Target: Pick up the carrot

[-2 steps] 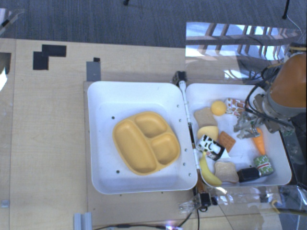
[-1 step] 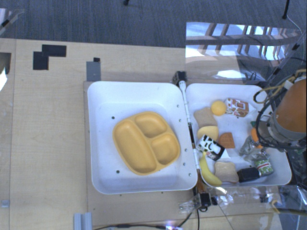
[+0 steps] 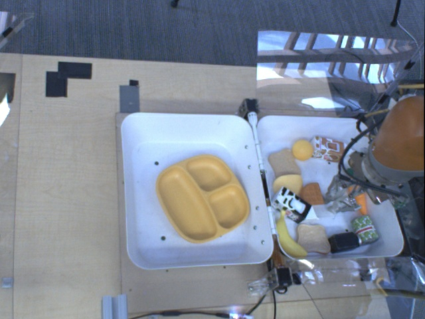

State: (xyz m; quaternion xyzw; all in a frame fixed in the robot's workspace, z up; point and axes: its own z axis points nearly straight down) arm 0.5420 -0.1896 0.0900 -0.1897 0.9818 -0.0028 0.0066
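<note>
the arm comes in from the right edge, its orange band sitting over the right bin and its grey wrist angled down and leftward into the bin's right half. the claw hangs low among the objects there, a tangle of pale metal and dark cabling, and whether it is spread or closed cannot be told from this slant, since the wrist covers most of it. the carrot shows as a short orange sliver just right of the claw tip and under the wrist; most of its length is hidden, and it looks to be lying on the bin floor rather than held, though the view is too cramped to be sure. just below it sits a small green-patterned can, and lower left of that a black block beside a tan slice of bread. a banana curves along the bin's left wall, with a black-and-white toy above it, a yellow wedge and a brown piece close by. further back are a yellow ball, a tan piece and a red-and-white packet. the left bin holds a yellow divided plate, tilted on the diagonal. the wooden counter stretches off to the left, and the bin's right edge is cut by the arm.
</note>
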